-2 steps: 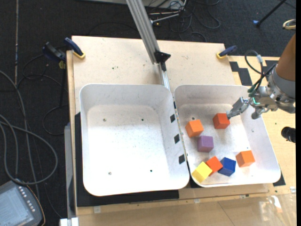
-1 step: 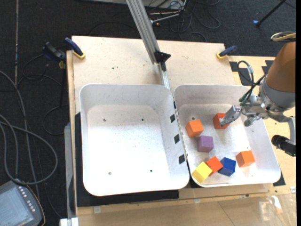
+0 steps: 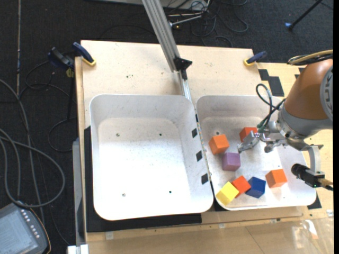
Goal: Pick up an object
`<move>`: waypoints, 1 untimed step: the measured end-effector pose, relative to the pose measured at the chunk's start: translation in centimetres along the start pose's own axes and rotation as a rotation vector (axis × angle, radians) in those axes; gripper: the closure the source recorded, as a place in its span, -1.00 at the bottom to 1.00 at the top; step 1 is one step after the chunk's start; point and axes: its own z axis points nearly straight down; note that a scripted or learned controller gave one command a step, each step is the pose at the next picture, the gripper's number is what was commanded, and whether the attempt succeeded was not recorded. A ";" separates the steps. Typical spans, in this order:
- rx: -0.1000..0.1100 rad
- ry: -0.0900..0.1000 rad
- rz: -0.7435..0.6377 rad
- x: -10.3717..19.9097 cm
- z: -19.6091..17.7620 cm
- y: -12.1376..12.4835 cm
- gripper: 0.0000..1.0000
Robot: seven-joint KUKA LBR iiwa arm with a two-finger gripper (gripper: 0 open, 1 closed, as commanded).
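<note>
Camera view shows the claw low in the right bin, its metal fingers spread apart with nothing between them — one tip lies just beside a red-orange block near the middle of that bin. An orange block and a purple block sit just left of it. Toward the near edge of the surface lie a yellow block, a small orange block, a blue block and another orange block. The left bin lies alongside.
</note>
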 end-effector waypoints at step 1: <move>-0.006 -0.002 0.000 0.0 4.6 0.0 -1.00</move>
